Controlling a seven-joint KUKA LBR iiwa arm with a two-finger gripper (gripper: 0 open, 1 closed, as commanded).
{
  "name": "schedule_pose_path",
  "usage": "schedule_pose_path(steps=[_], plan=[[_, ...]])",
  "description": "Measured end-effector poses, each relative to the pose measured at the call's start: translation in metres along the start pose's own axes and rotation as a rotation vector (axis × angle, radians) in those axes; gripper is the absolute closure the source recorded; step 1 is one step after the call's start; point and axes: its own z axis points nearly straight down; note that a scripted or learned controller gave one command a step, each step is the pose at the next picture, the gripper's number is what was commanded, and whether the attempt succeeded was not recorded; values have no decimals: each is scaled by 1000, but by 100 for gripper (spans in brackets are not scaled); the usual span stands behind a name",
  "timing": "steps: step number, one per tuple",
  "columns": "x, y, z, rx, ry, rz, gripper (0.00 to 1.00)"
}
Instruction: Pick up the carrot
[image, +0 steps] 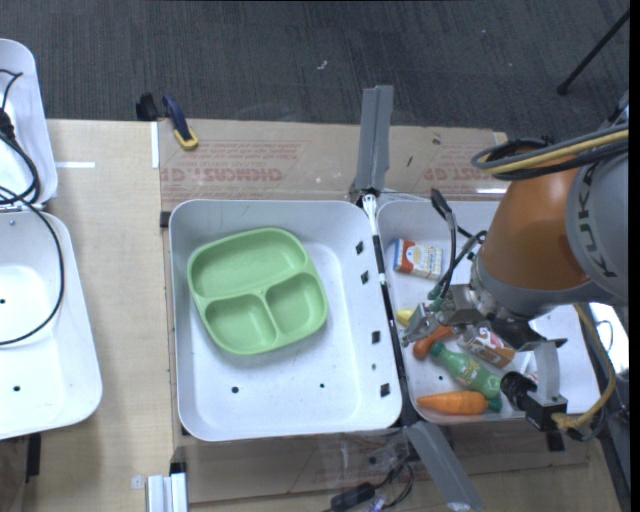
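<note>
Near the right bin's front edge lies the carrot (452, 403): light, stiff, slick; I'd grip mid-body. Can't tell my jaws' (418, 334) state.

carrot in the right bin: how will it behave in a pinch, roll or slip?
The carrot looks rigid and smooth, likely toy plastic, so it may slip. Its rounded, tapered body lying flat could roll if nudged sideways. The green bottle lies close beside it, so a push may shift both.
</note>
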Motion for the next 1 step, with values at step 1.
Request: schedule_pose_path(steps=[1], plan=[[-61, -3, 0, -2, 0, -108, 0]])
